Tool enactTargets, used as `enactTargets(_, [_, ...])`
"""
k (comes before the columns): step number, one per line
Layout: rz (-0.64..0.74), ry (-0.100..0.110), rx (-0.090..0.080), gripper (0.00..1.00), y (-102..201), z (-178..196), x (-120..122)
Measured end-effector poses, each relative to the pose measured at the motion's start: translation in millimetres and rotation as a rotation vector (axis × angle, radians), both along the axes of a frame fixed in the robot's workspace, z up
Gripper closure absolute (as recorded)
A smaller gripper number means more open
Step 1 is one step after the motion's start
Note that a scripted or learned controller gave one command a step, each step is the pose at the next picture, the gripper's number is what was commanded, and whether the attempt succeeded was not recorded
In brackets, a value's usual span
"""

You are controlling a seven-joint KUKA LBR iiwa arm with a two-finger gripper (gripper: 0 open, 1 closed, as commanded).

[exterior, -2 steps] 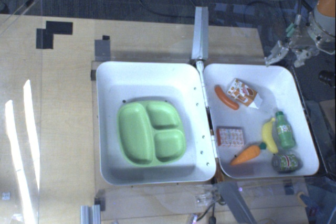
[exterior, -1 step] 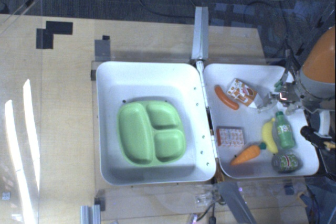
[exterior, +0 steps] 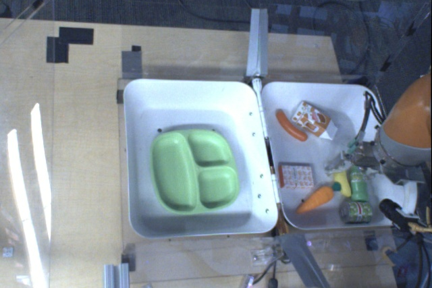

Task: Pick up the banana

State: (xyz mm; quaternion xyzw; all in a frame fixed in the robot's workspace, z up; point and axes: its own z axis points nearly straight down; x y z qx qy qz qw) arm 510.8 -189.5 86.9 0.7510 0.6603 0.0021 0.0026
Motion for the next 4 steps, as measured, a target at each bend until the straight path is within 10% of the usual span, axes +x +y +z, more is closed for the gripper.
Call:
enactTargets(1, [0.002,-0.007,-0.001,1.0,0.3,12.1,2.9])
enactTargets(2, [0.25,-0.012,-0.008,1.0,50.2,4.9,51.5])
enactTargets(3, [0.298,0.002,-0.001,1.0,137.7,110.7,96.4])
enactTargets(4, [0.298,0.002,-0.001,0.0,137.7,110.8,96.3])
